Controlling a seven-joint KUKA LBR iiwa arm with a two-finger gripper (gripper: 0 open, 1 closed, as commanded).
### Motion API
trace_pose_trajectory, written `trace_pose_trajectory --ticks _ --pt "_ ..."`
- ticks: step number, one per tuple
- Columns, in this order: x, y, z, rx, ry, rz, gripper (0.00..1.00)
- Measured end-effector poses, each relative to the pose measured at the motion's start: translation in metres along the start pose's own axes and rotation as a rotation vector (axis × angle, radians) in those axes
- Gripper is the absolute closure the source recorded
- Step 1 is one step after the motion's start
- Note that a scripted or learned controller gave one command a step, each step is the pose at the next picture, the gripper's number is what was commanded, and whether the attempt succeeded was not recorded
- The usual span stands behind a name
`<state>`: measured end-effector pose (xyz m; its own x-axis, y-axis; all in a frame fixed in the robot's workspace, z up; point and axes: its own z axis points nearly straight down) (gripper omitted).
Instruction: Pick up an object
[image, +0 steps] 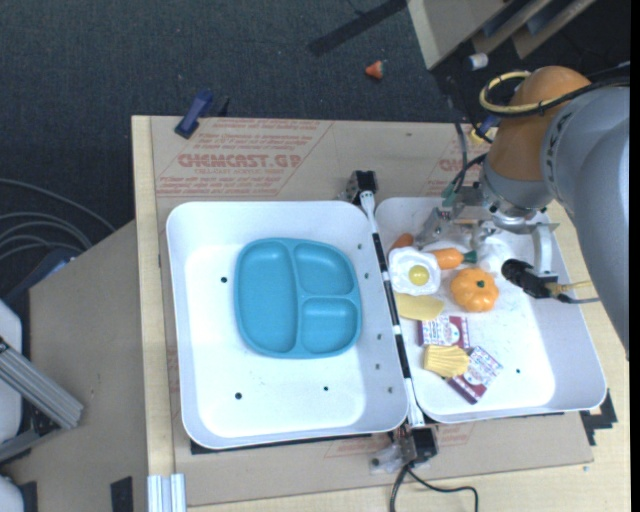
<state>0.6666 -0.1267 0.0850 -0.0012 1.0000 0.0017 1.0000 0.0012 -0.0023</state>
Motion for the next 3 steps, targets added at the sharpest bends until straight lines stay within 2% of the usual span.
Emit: trace_pose_trajectory --ticks 1,2,3 --pt "-0.020 0.000 0.000 -0.003 -0.002 0.001 0.00" --pt "-0.019 0.001 -0.011 -0.005 -0.003 0.000 1.00" --pt "-0.019 0.001 -0.010 -0.004 -0.003 0.000 0.00"
